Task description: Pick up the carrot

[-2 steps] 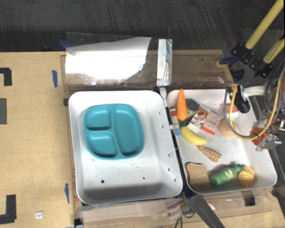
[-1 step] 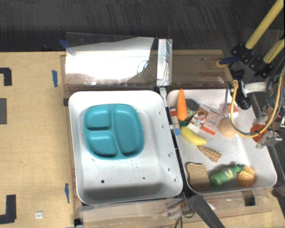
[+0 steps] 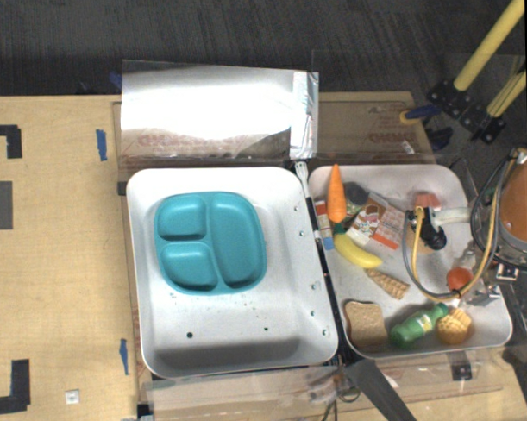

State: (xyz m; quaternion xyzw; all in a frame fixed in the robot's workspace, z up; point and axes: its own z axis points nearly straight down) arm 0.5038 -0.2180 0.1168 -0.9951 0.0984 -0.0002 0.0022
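The left bin (image 3: 164,338) is holding a teal divided plate (image 3: 211,242). The right bin (image 3: 496,331) is carrying toy food, with the arm (image 3: 515,207) leaning over its right rim. The carrot (image 3: 335,195), orange and tapered, is lying lengthwise against the right bin's top-left wall, just above a banana (image 3: 357,252).

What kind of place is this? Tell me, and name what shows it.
Likely a robot lab bench set up for picking trials. Two white bins sit side by side on a taped board, one with a teal divided tray, the other with toy food such as a carrot and banana.
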